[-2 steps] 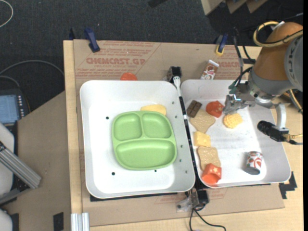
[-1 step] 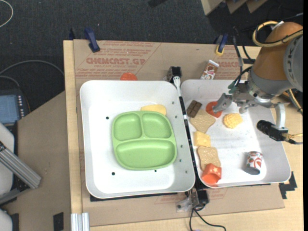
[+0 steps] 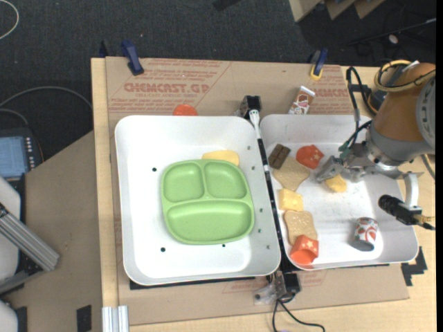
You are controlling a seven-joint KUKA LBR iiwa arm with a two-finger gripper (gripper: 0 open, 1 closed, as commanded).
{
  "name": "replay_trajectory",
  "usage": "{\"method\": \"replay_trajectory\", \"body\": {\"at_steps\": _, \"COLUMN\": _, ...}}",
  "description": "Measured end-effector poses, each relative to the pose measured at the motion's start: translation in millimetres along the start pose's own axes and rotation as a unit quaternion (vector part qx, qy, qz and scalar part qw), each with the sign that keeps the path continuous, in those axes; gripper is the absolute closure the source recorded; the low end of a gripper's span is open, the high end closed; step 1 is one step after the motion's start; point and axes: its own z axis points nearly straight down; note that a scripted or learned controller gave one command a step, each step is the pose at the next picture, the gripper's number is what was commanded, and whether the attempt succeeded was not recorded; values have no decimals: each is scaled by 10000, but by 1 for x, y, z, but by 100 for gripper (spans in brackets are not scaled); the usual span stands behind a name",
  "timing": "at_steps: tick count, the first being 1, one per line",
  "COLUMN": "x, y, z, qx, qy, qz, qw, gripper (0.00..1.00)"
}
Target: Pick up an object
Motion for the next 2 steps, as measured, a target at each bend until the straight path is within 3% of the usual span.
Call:
{"method": "replay_trajectory", "body": {"at_steps": 1, "x": 1, "y": 2, "z": -12, "qx": -26, "qy": -6, "qz": -4, "qw": 10000, "gripper": 100}}
{"method": "replay_trajectory", "body": {"at_steps": 2, "x": 1, "y": 1, "z": -12, "qx": -23, "qy": -5, "qz": -3, "qw": 10000, "gripper": 0}}
